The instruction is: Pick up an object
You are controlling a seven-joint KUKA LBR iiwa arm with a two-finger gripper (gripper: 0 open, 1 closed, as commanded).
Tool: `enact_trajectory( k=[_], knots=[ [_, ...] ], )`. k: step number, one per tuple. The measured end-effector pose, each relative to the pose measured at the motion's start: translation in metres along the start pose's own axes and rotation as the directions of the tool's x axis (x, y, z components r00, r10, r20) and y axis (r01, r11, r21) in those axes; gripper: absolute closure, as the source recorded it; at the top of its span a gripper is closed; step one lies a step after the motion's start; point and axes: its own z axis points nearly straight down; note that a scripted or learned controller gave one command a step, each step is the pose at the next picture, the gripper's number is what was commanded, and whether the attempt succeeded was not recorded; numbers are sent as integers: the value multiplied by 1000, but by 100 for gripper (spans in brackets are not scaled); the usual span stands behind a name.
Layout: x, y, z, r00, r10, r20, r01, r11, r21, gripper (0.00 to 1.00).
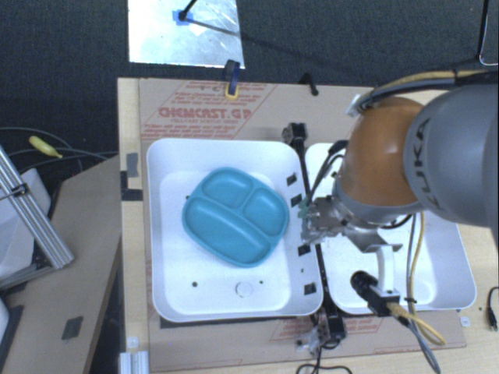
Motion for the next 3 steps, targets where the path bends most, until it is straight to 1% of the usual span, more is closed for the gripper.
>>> enact_trajectory(
  k=[1,2,3],
  knots=[
    [-4,1,24,1000,0,1,0,1000,1,100],
    [55,2,-9,1000,-10,-2,10,1000,-5,100],
    [51,30,-179,1000,-5,-3,5,1000,-22,100]
  ],
)
